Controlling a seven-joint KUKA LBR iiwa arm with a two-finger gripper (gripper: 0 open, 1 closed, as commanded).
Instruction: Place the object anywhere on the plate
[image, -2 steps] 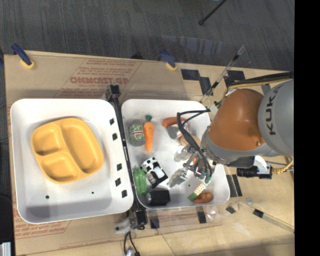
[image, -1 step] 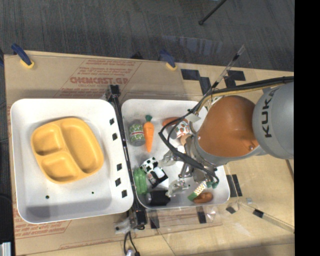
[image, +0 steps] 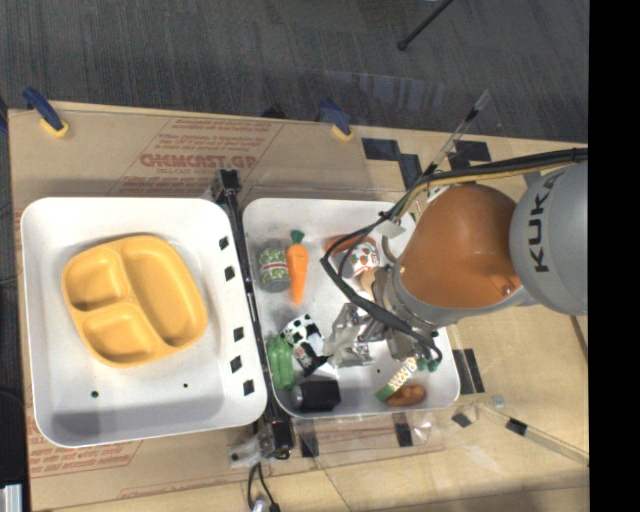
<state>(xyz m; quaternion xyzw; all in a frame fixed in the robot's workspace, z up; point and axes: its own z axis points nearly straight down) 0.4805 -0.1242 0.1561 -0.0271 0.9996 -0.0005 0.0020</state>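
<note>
The arm (image: 470, 255) is reaching over the right bin (image: 300, 215); whether its gripper (image: 352, 335) is grasping anything, I cannot tell. The yellow 3-compartment plate (image: 135, 297) is sitting in the left bin (image: 60, 225). The toy carrot (image: 298, 268) is lying in the right bin.

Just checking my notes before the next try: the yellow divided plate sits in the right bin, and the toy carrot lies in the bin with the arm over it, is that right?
Not quite. The camera view shows the yellow divided plate in the left bin, not the right. The toy carrot does lie in the right bin, where the arm reaches in.
</note>
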